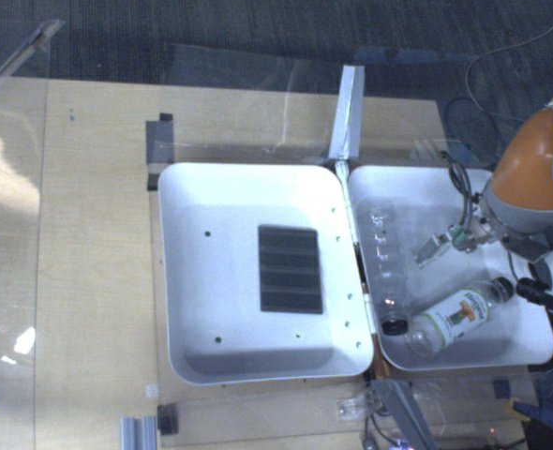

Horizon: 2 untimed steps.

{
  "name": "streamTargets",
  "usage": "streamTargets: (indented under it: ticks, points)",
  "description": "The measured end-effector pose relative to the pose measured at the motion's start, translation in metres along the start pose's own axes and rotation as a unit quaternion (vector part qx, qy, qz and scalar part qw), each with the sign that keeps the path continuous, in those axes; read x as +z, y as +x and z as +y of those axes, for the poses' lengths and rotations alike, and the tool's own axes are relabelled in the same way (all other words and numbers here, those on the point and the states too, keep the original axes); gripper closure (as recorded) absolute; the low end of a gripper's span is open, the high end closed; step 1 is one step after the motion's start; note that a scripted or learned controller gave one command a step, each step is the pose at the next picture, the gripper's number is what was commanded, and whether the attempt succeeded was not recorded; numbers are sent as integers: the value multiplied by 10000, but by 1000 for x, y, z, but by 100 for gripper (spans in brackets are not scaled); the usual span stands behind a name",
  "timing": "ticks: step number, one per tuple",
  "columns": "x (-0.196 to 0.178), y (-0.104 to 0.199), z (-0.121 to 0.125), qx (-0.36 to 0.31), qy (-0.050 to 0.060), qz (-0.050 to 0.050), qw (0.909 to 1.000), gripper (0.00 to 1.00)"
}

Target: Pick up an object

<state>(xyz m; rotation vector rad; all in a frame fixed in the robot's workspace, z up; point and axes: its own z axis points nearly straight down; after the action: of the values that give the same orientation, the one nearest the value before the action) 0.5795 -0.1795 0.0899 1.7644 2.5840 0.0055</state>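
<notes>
The bottle (453, 318) lies on its side in the right bin (539, 350), near the front wall. The gripper (442, 247) hovers above it; grip state cannot be determined. Risk: the round, clear bottle may roll or slip during closure.

Both bins were white: the left bin (192, 251) carried a dark grey ribbed panel (291, 268) marked with horizontal stripes, and the right bin (530, 340) had a pale grey sheen. The bottle (455, 315) was clear, with a black cap and a white label printed in green and orange (lettering too small to read). The arm (539, 172) was grey with an orange band. The bench (80, 251) was light tan wood. The floor (258, 7) was dark blue-grey.
</notes>
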Motion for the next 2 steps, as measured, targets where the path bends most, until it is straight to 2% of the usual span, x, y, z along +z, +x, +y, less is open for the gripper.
streamTargets:
  ticks: [1,2]
  points:
    - [-1,10,-69,-356,-4,1,9994,0]
    - [-1,42,-14,-694,-30,-2,9976,0]
